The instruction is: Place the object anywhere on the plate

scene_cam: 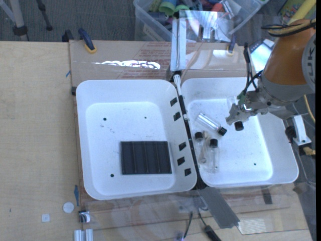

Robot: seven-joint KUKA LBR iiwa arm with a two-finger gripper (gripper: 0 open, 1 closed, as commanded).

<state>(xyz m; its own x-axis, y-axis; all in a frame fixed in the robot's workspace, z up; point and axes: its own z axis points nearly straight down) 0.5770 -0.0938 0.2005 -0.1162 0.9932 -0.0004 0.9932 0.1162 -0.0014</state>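
Whether the gripper (236,120) is spread or closed cannot be told from this slanted view; nothing can be seen pinched in it. It hangs over the right bin (281,172), toward that bin's 1 o'clock part.

At the far left, on the bare wooden bench (30,134), a small pale disc (67,207) lies at about 7 o'clock from the left bin (83,134). A blue clamp (88,40) sits at 11 o'clock from that bin, on the cardboard sheet (120,59), whose faint red print is too blurred to read. Inside the left bin, a black ribbed rectangular plate (145,157) lies flat toward 5 o'clock of the floor.

In the right bin, near its 9 o'clock wall, lie clear vials with black caps: one tilted vial (209,122) uppermost, and two more vials (208,152) close together at its 6 o'clock. The tilted vial is at 8 o'clock from the gripper, near but apart from it, and well apart from the plate.

On the arm (288,59) at the right edge, the letters "UK" can be read.
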